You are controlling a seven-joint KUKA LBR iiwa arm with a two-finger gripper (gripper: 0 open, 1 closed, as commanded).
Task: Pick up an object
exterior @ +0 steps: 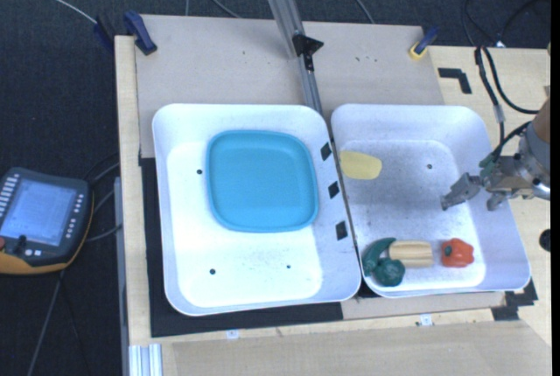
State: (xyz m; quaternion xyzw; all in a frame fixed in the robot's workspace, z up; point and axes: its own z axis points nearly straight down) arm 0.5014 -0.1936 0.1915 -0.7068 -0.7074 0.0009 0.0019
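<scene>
Gripper (pixel 474 191): it hangs over the right bin (pixel 464 122), near the right wall; the jaws look spread wide with nothing between them.
Objects: a red pepper toy (pixel 456 253), a tan block (pixel 411 254) and a green toy (pixel 383 262) lie in a row by the front wall; a yellow piece (pixel 360 164) sits apart, near the left wall.
Left bin (pixel 175 217): it carries a blue plate (pixel 262 181).
Risk: the pepper is round (it may roll away), and the block touches the green toy, so one finger could land on a neighbour.
Risk: closing beside the front wall may catch the rim instead.

Two white bins (pixel 175 191), one blue plate (pixel 262 180), four small items (pixel 411 254).
</scene>
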